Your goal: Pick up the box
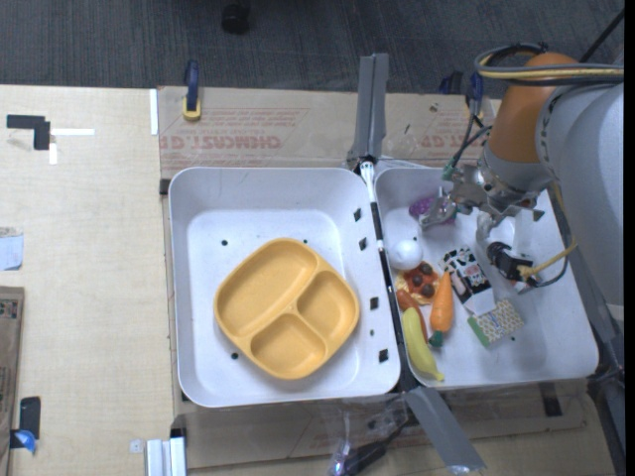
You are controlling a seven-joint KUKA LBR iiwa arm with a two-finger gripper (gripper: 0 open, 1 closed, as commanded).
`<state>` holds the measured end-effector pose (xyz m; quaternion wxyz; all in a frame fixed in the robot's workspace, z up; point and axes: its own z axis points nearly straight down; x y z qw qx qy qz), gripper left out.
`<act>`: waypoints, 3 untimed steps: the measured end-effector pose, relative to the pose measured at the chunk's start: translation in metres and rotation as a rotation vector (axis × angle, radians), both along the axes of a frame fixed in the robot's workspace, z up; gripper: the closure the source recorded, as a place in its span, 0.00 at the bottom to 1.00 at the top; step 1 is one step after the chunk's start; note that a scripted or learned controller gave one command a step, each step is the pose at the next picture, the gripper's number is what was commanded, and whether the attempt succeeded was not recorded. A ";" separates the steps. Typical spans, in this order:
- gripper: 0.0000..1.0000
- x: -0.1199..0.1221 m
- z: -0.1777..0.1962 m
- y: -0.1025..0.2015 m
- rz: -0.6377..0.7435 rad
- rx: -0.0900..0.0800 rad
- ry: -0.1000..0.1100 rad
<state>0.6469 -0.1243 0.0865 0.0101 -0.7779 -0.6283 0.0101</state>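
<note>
A pale wooden desk (79,266) is seen at the left, with a black bracket (30,129) near its far edge and dark grey carpet (198,18) beyond it. Brown cardboard (268,132) lies under the far side of the bins, with a blue-and-yellow clamp (191,97) on its edge. The left bin (189,296) holds a yellow divided tray (288,308) at its middle. Right of that bin, across a grey divider, the right bin (556,355) holds a white ball (404,253), a banana (420,345), a carrot (442,305) and a purple item (424,207). The box (466,269), black and white in pattern, lies right of the carrot, with a pale patterned packet (495,321) just nearer. The jaws (466,211) hang above the bin's far part, beyond the box; their spread cannot be told. The grey arm (585,157) with its orange band (521,117) is seen at the right.
</note>
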 end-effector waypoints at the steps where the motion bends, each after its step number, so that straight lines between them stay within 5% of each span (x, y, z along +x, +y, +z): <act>1: 0.00 0.001 0.005 0.018 0.168 -0.001 -0.027; 2: 0.00 0.012 0.017 -0.023 0.121 -0.003 -0.029; 3: 0.00 0.006 0.112 -0.039 -0.003 -0.005 -0.029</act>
